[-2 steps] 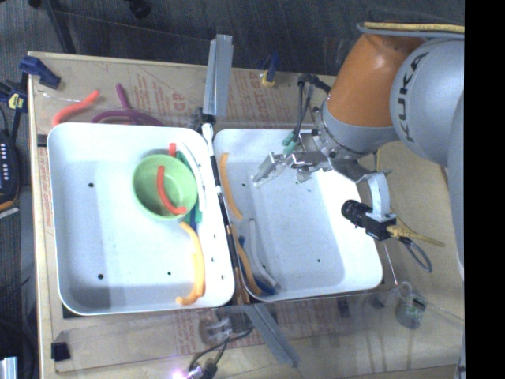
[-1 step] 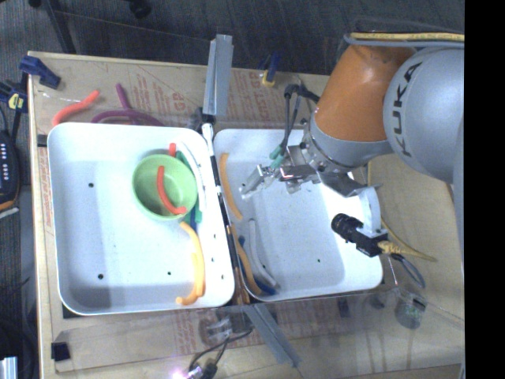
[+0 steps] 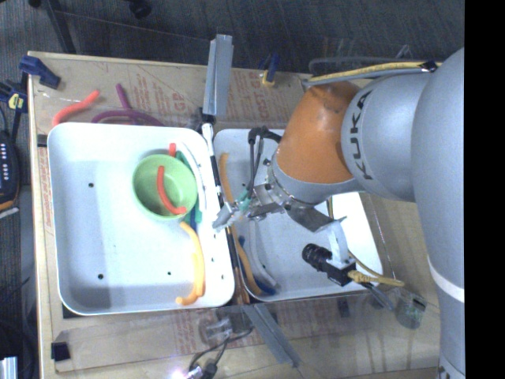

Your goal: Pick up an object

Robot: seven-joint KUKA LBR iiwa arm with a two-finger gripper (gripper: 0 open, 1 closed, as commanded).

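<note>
Reaching in from the right, the grey arm with its orange band hangs over the right bin, and its gripper sits low at that bin's left edge, right by the divide between the two bins. Whether it is released or clenched cannot be told from this slant, since the tips are small and blurred against the rim, and nothing can be made out between them. Just beside the gripper, on the other side of the divide, lies the left bin, which holds most of the loose things. A green bowl sits in its upper right part, close to the gripper and a little above it, with a red strip curled inside. A long yellow-orange curved piece runs down along the left bin's right wall, starting just below the bowl and ending near the bottom corner; its upper end is near the gripper and apart from it. A teal piece shows between the bowl and the bin wall. Inside the right bin, an orange strip lies along the left wall above the gripper, and a blue piece lies below it near the bottom left corner. On the bench above the left bin rest a red strip and a purple cord.
</note>
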